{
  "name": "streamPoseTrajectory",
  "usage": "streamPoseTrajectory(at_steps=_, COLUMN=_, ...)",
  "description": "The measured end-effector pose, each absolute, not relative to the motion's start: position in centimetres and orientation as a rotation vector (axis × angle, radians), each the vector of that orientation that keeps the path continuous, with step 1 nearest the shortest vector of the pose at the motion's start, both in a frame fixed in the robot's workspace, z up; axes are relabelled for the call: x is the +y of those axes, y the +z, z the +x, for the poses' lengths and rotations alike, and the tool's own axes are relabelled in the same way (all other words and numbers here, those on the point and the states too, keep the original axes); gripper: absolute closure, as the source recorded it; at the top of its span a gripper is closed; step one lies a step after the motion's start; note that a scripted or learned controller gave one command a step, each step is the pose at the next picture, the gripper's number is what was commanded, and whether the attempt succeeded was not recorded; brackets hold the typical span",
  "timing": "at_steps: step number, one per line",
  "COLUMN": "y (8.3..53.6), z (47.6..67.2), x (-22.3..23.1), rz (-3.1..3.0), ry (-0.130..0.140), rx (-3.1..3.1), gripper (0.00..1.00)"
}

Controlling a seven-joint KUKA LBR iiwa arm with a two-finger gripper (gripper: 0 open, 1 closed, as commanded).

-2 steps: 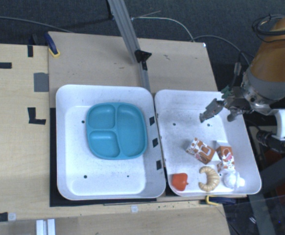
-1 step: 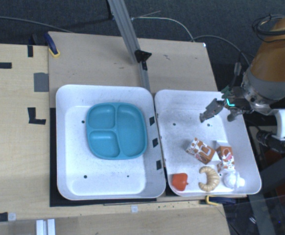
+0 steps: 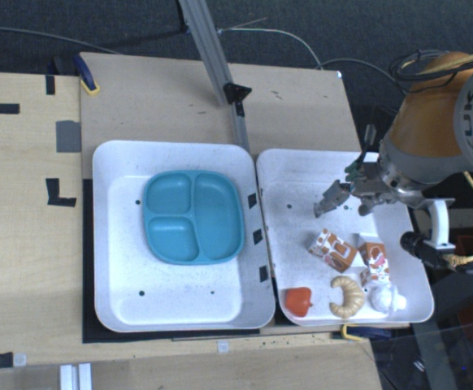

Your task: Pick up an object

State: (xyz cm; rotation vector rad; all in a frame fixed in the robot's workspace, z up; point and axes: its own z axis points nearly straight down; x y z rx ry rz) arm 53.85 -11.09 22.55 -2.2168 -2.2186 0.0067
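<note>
Camera view: the grey arm with its orange band reaches in from the right, its gripper (image 3: 344,201) hanging over the bare upper half of the right bin (image 3: 301,169), the two dark fingers spread apart with nothing between them. The candidates for picking lie bunched along that bin's near edge and near-right corner: a red-and-white patterned packet (image 3: 334,249) closest to the gripper, a second small red-and-white carton (image 3: 374,260) just beside it toward the right wall, a tan croissant (image 3: 348,296) below them, a red pepper-like toy (image 3: 298,301) at the near edge close to the divider between the bins, and a white lump (image 3: 384,301) tucked into the near-right corner, its identity too small to make out. The left bin (image 3: 114,299) carries a blue divided plate (image 3: 194,217) at its centre, well apart from the arm.

To do the step well, the gripper would best travel toward the near edge and settle squarely over one item before descending, judging from the gap between it and the pile. The patterned packet looks the easiest target, since it lies nearest and has some bare floor around it. The carton, croissant and white lump sit close together, so a descent there risks a finger landing on a neighbour. The fingers should straddle the packet's narrow side, then close only once low enough to catch its body
</note>
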Motion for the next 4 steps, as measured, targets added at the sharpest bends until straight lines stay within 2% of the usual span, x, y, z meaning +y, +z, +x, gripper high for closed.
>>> streamPoseTrajectory(at_steps=2, y=9.7, z=54.1, x=-11.0, rz=-2.216, ry=0.008, rx=-2.219, gripper=0.00)
streamPoseTrajectory(at_steps=3, y=11.1, z=54.2, x=-10.9, rz=-2.216, ry=0.003, rx=-2.221, gripper=1.00)
streamPoseTrajectory(at_steps=4, y=17.4, z=54.1, x=-10.9, rz=-2.222, ry=-0.004, rx=-2.225, gripper=1.00)
